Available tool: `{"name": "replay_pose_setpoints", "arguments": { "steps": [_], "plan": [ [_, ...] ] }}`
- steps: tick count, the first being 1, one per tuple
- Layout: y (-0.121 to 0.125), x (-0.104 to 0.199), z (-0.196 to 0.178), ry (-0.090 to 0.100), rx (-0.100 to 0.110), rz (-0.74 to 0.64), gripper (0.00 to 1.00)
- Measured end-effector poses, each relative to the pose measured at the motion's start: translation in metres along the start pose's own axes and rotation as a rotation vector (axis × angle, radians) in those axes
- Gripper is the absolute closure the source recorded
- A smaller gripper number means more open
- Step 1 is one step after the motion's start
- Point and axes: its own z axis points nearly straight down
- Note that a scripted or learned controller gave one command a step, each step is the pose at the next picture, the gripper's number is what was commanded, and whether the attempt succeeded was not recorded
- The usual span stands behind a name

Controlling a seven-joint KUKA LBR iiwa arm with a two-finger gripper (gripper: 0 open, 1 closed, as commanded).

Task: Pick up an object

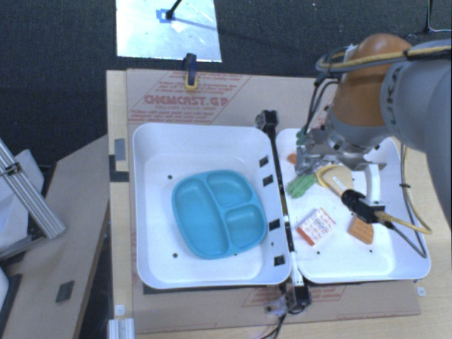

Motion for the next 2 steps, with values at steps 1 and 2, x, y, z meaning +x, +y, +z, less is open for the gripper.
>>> {"name": "replay_pose_setpoints", "arguments": {
  "steps": [1, 2],
  "plan": [
    [0.021, 0.053, 0.004, 0.001, -0.001, 0.000, 1.00],
    [0.035, 0.114, -0.012, 0.002, -0.002, 0.000, 1.00]
  ]
}}
